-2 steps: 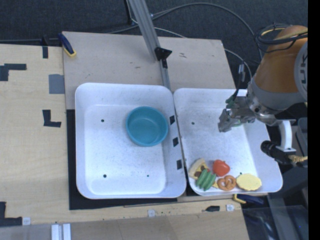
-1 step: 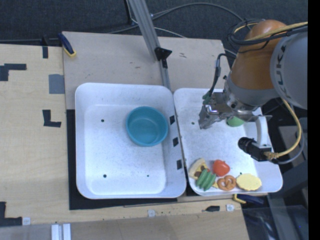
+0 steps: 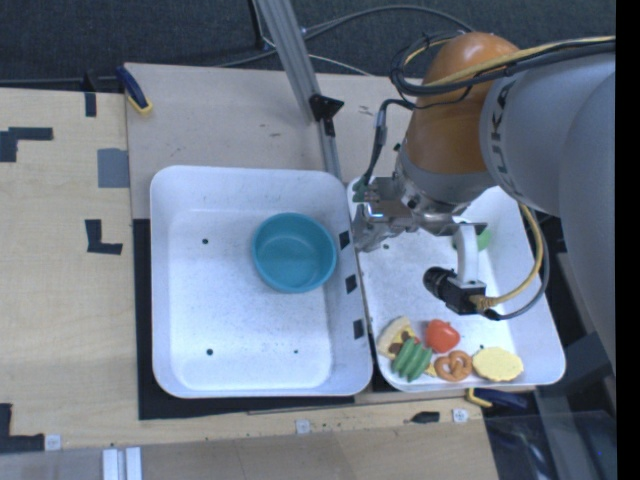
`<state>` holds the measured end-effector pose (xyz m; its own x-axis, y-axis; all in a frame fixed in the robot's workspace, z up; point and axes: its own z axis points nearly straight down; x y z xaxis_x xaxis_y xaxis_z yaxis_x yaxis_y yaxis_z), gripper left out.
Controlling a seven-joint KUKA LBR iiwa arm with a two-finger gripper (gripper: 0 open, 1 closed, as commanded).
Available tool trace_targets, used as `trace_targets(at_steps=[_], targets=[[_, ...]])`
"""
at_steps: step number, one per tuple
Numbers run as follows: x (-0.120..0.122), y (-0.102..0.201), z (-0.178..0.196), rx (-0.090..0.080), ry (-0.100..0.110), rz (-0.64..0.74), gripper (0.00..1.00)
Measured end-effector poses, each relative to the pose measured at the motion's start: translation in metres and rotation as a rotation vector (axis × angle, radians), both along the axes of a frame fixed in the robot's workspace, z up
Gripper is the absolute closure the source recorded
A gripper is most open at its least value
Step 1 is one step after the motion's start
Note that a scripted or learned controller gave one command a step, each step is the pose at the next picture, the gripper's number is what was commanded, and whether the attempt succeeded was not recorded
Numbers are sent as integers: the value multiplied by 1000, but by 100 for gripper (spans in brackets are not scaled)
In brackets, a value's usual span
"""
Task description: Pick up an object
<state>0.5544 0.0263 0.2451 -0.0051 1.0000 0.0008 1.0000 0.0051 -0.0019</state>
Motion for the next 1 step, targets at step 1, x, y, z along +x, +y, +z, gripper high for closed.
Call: trace_targets(at_steps=[1], targets=[[21, 50, -5, 0, -1, -1, 100]])
